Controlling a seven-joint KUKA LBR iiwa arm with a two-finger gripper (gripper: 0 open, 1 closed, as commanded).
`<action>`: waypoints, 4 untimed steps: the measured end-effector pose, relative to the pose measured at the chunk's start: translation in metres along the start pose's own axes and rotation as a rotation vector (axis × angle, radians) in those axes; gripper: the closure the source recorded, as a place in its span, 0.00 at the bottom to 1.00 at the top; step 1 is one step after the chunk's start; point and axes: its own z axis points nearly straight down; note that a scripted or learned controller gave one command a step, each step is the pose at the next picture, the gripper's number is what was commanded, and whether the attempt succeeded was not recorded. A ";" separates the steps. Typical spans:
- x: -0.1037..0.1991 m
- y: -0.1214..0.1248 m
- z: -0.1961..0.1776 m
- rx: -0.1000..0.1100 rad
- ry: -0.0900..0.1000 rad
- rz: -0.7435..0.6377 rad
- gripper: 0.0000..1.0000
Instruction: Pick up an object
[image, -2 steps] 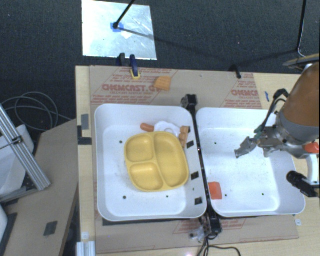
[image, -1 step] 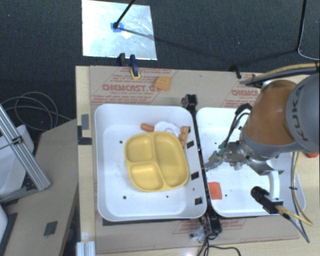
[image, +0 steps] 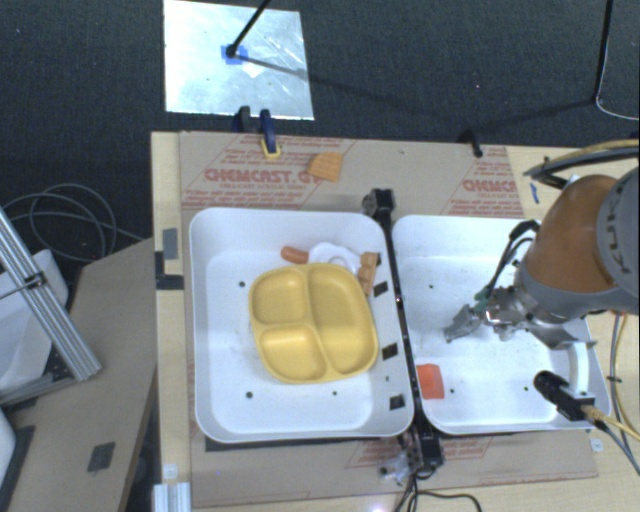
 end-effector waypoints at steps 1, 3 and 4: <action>0.031 0.080 0.006 -0.009 0.003 -0.014 0.00; -0.081 0.048 0.020 0.002 -0.001 0.004 0.00; 0.024 0.111 0.038 -0.008 0.007 -0.020 0.00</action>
